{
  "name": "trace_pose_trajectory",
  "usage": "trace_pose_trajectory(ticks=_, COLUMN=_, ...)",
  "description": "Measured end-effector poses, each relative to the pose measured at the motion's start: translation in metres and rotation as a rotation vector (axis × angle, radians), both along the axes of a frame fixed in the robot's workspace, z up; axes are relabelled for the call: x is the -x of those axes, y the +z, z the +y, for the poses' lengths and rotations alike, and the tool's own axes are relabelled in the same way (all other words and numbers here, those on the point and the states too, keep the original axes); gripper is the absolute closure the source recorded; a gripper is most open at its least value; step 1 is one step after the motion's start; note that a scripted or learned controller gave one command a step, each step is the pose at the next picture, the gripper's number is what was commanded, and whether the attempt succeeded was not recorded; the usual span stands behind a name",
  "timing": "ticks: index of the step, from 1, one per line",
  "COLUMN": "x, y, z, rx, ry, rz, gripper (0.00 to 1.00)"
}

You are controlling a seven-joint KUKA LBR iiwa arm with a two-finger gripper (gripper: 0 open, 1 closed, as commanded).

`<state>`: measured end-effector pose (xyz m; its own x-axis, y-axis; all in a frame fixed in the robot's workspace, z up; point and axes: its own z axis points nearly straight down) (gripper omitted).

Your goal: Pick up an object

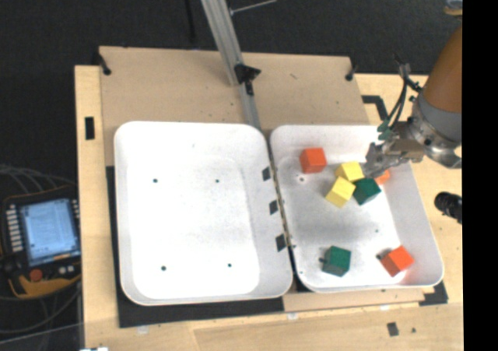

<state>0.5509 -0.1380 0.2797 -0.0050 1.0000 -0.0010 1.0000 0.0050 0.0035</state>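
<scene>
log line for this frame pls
phase: reach | gripper: low over right bin, at yellow/green block cluster | grasp: unconfirmed | left bin: no blocks

Both bins (194, 213) are showing white. Right bin (412, 221) blocks are showing orange (313, 159), yellow (340, 192), green (336, 260); bench (311, 77) is showing tan.

bins (194, 139): smooth matt white plastic | bench (311, 69): matt wood board | blocks (313, 159): matt painted
</scene>
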Motion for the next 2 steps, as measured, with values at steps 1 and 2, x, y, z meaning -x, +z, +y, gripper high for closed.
trace_pose_trajectory(ticks=1, x=-0.015, y=0.004, z=0.047, rx=-0.001, ry=0.001, rz=0.001, gripper=1.0)
trace_pose_trajectory(ticks=2, x=-0.042, y=-0.003, z=0.093, rx=-0.001, ry=0.001, rz=0.001, gripper=1.0)
